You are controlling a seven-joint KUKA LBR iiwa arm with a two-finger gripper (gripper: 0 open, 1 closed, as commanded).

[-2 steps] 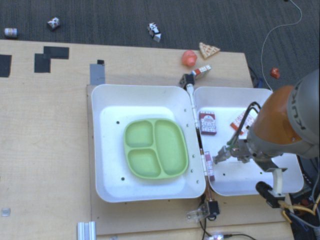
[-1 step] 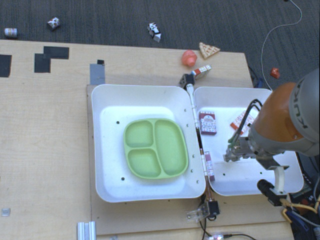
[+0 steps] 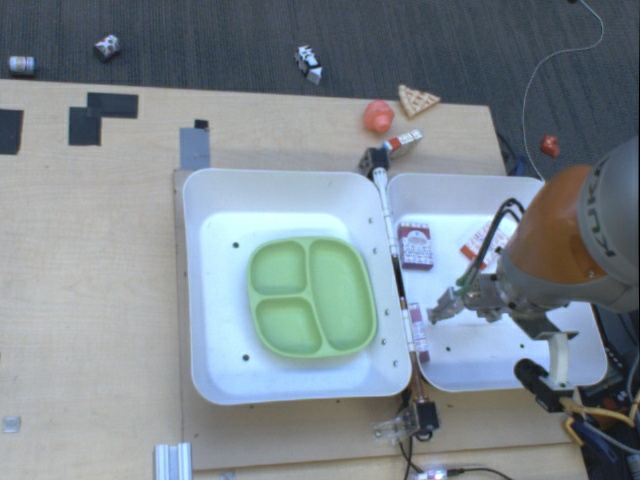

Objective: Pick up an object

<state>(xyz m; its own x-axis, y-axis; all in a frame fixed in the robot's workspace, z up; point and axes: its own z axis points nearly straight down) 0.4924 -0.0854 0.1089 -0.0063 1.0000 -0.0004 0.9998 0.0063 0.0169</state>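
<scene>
Gripper [image 3: 445,308] low in the right bin [image 3: 445,368], near its left wall; whether it's open or closed, can't tell. Small maroon box [image 3: 415,246] lies just above it, upper left of that bin. Green divided plate [image 3: 311,297] fills the left bin [image 3: 215,268].

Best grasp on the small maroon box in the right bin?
Probably from straight above, fingers across its short width. The maroon box lies flat on the floor of the right bin, long axis roughly running away from the camera, near the left wall. Its left side is close to the divider, so finger clearance there looks tight. The gripper sits just beyond its near end.
</scene>
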